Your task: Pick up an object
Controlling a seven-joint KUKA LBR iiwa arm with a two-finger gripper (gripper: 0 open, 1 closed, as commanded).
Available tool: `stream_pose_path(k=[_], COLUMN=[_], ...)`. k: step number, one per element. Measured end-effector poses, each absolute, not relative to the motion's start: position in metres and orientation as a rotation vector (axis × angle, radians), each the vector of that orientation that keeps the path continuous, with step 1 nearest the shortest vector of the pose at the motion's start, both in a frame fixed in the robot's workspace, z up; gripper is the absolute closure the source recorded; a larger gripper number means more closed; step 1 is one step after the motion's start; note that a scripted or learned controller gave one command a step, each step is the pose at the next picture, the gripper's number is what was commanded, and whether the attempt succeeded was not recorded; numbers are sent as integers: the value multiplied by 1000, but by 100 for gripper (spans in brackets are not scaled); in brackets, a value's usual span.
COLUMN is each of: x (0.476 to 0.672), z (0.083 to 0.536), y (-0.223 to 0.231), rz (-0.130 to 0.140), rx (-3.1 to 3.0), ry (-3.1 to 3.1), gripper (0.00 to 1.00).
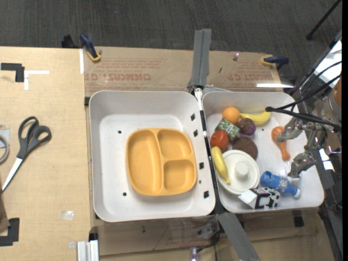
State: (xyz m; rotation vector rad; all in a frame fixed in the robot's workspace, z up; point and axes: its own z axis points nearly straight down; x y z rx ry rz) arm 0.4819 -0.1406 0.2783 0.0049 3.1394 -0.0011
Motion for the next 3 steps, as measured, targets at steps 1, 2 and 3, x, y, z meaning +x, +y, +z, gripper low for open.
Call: stream_pose_path(k=[1,2,3], x=[547,577,635], z=[184,93,94], y=[-222,-221,-169], rz=[-2,-2,-1], rx=[19,10,343], ry=[3138,3137,3118], gripper=[0,0,0])
